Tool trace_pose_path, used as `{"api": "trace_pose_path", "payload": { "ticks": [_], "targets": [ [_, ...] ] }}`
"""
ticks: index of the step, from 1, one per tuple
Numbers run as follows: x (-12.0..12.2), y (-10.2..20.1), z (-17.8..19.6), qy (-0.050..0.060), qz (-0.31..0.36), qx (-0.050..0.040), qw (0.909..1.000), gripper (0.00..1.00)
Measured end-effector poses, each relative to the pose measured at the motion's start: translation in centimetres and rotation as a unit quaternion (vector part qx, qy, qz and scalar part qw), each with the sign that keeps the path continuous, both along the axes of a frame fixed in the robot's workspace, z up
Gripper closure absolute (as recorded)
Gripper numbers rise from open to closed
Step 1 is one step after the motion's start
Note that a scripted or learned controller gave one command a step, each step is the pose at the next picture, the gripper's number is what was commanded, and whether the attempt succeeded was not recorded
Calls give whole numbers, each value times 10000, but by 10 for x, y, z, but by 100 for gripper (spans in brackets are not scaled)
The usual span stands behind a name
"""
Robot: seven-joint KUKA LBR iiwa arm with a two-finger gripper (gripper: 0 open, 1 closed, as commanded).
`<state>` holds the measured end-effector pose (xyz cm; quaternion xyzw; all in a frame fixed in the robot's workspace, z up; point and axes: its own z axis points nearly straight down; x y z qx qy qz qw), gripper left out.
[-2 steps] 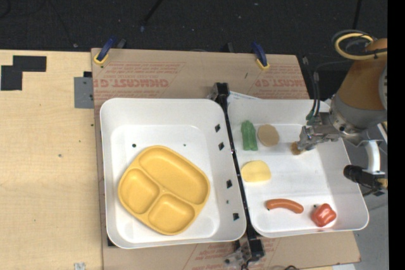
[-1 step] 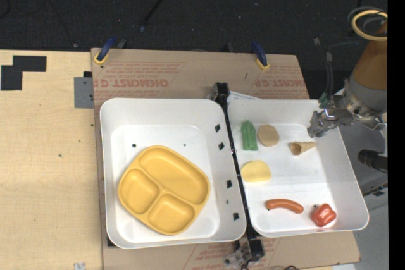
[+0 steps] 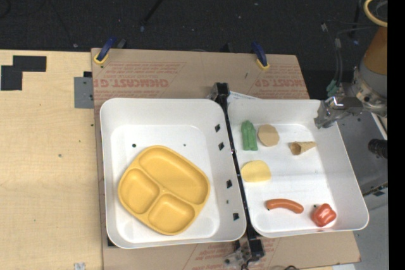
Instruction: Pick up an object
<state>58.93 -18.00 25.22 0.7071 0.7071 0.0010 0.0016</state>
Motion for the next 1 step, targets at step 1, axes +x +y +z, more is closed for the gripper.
{"api": "trace_pose_path", "payload": {
  "ticks": [1],
  "targets": [
    [-3,60,2,17,21,11,10000,100]
  ]
}}
